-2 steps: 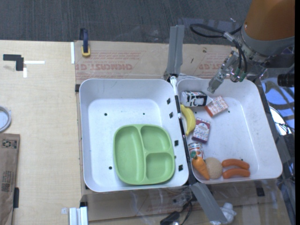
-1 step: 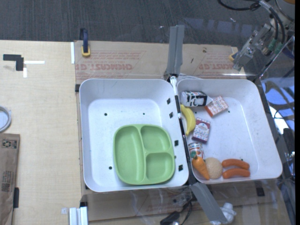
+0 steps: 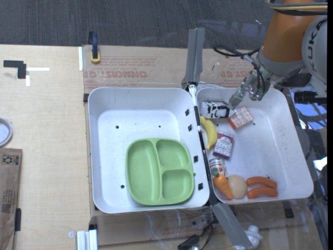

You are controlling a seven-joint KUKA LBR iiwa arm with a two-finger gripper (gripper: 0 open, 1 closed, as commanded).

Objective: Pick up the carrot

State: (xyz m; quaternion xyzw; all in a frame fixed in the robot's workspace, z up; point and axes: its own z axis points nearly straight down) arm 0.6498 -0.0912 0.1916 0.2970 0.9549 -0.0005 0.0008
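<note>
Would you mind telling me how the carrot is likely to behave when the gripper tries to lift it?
The carrot looks like a smooth, tapered toy, so it is probably rigid, light and apt to slip. It lies against the bin wall, touching the can and the round bun, so fingers may struggle to get around it.

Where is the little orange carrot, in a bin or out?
In. The small orange carrot lies in the right white bin, at its near-left corner.
</note>
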